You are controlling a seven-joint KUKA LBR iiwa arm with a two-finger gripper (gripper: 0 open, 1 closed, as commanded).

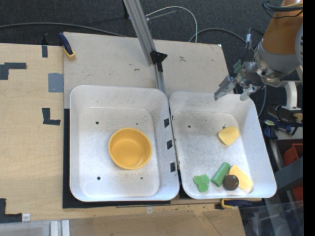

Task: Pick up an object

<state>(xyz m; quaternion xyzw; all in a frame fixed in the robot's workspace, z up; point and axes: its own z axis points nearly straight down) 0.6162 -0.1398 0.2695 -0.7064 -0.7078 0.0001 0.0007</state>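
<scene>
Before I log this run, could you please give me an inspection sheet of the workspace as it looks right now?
Surface: pale bench with dark tape marks; two white bins side by side, left bin and right bin, both speckled.
Job's things: yellow bowl upright in left bin; in right bin a yellow wedge alone, and a near-corner cluster of green leafy piece, green cylinder, brown ball and yellow piece.
Clutter: yellow-tipped clamp at the board's far left corner.
Tool: tool over right bin's far right corner, holding nothing.
Cables: wires loop behind the board.
Surroundings: slanted metal post; dark floor.
</scene>
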